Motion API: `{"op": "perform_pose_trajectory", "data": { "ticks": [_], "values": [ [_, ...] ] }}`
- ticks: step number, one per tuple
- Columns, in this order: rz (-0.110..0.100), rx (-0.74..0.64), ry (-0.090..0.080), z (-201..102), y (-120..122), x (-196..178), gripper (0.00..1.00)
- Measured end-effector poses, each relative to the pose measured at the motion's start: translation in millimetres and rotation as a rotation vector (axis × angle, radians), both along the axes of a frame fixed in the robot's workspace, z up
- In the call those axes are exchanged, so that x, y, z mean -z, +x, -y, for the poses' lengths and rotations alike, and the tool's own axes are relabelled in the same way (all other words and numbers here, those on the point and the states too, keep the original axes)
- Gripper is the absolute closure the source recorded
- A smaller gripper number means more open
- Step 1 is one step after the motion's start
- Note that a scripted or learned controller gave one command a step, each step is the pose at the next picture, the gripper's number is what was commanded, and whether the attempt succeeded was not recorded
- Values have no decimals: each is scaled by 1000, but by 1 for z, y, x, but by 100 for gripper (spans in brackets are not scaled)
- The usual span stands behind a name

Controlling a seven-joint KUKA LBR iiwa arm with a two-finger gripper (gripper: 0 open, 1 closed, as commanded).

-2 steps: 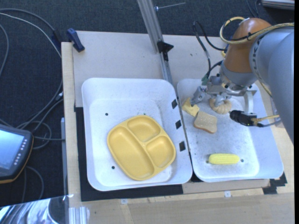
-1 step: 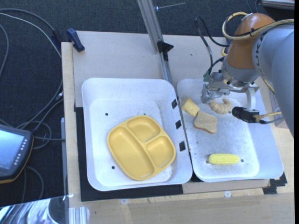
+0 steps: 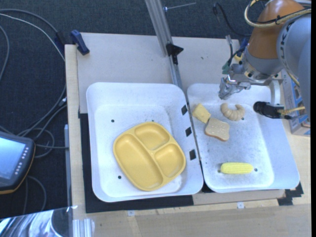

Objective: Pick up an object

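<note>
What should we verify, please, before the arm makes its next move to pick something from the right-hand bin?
1. Target chosen: the curved tan croissant lies nearest the two-finger gripper: ok.
2. Gripper over the target: it sits above and slightly left of the croissant: not ok.
3. Finger state: cannot tell.
4. Room around the croissant: the tan bread slice and yellow cheese wedge lie apart from it: ok.
5. Fallback target: the yellow corn cob lies alone near the front wall of the right white bin: ok.
</note>
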State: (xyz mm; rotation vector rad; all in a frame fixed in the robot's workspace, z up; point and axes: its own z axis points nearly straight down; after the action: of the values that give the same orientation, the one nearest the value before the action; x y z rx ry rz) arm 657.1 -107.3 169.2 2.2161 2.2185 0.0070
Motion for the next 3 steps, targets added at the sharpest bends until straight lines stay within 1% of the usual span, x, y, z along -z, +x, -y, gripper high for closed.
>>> {"op": "perform_pose_trajectory", "data": {
  "ticks": [1,2,3],
  "values": [
    [1,0,-1,8,-2,-59,100],
    [-3,0,1,8,-2,-72,100],
    [-10,-4,3,-42,-10,-62,100]
  ]
}}
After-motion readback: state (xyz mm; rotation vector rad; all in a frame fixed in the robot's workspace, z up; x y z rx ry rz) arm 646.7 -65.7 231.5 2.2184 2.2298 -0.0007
